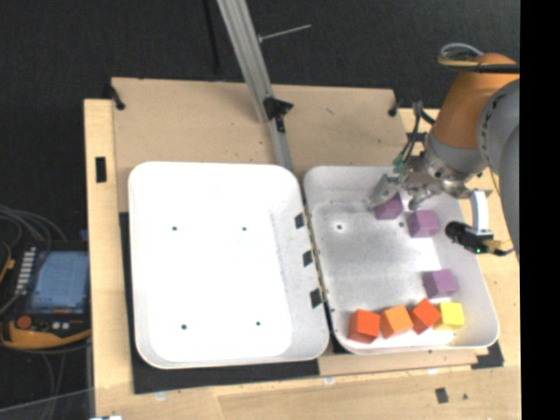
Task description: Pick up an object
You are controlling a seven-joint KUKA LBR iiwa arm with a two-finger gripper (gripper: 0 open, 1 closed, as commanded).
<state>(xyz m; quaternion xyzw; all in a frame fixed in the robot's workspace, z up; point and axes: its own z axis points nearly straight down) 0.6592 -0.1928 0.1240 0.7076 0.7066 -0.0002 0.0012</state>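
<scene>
Over the far part of the right bin [490, 326], the grey arm with its orange band [468, 112] reaches down, and its jaws [401, 195] sit low among the blocks. One purple block [387, 206] lies right at the fingertips, touching or nearly so; whether it is actually pinched between them cannot be told, and how wide the jaws stand cannot be told either. Just beside the jaws, toward the arm's side and a little nearer the camera, rests a second purple block [423, 224]. Well apart from the jaws, further toward the near wall of the same bin, sits a third purple block [440, 283]. Beyond that, along the near wall, a row of blocks lies close together: a red-orange block [365, 325], an orange block [396, 320], a red block [426, 314] and a yellow block [451, 313]. Across from the jaws, past the divide, the left bin [214, 261] lies on the tabletop [201, 116].
</scene>
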